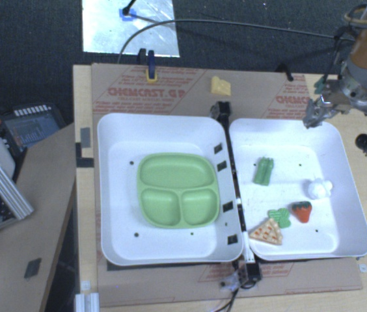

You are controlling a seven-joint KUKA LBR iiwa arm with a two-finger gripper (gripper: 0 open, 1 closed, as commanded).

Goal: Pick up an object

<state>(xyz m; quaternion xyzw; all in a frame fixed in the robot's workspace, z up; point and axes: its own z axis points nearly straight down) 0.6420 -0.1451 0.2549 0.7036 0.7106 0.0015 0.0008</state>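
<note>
Over the right bin's (346, 174) far right corner hangs the gripper (313, 117); whether its jaws are spread, I cannot tell.

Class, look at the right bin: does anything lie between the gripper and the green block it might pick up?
Nothing visible does. The gripper is over the far right corner of the right bin, and the green block lies apart on bare white floor. The white ball, strawberry and pizza slice sit nearer the camera, off that path.
</note>
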